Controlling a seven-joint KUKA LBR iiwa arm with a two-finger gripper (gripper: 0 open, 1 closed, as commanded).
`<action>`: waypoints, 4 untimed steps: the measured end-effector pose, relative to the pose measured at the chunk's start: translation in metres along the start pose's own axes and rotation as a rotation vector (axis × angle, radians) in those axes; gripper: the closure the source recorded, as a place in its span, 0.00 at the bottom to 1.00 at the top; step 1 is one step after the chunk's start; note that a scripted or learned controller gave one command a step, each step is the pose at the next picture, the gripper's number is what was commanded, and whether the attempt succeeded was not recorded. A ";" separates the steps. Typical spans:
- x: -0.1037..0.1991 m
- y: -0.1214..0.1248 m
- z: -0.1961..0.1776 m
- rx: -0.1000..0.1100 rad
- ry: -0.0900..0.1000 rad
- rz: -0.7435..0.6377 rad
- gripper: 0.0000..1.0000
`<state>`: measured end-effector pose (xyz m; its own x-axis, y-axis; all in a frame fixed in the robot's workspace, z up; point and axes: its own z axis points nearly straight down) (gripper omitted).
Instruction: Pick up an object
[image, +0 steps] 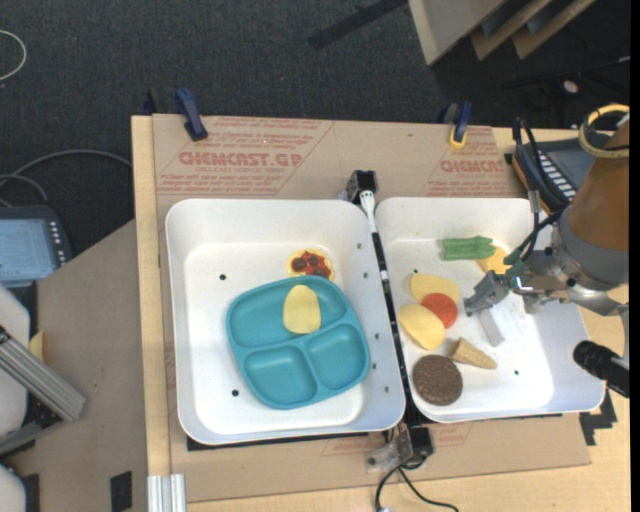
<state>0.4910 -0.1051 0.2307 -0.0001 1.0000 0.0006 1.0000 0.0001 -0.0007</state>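
The gripper (497, 308) hangs over the right bin (530, 400), and I cannot tell its state. Just left of it in that bin lie a red piece (441, 309) between two yellow pieces (433, 287) (421, 325), with a cone (472, 353) and brown disc (438, 380) nearer and a green piece (467, 247) farther. The left bin (195, 330) holds a blue tray (297, 345) carrying a yellow lump (302, 308), a small pizza (310, 263) just beyond the tray.

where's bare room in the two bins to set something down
Left bin: bare floor along its left wall and far edge, beside the blue tray. Right bin: bare near-right corner, beyond the cone. Crowded: the right bin's left half, around the brown disc.
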 end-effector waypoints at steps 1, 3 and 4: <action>0.003 -0.013 0.106 0.006 0.002 0.002 0.00; -0.124 -0.012 -0.097 -0.014 -0.010 0.006 0.00; -0.118 -0.013 0.076 0.006 0.003 0.001 0.00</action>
<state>0.4783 -0.2230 0.1543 0.0010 1.0000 0.0041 1.0000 -0.0010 -0.0071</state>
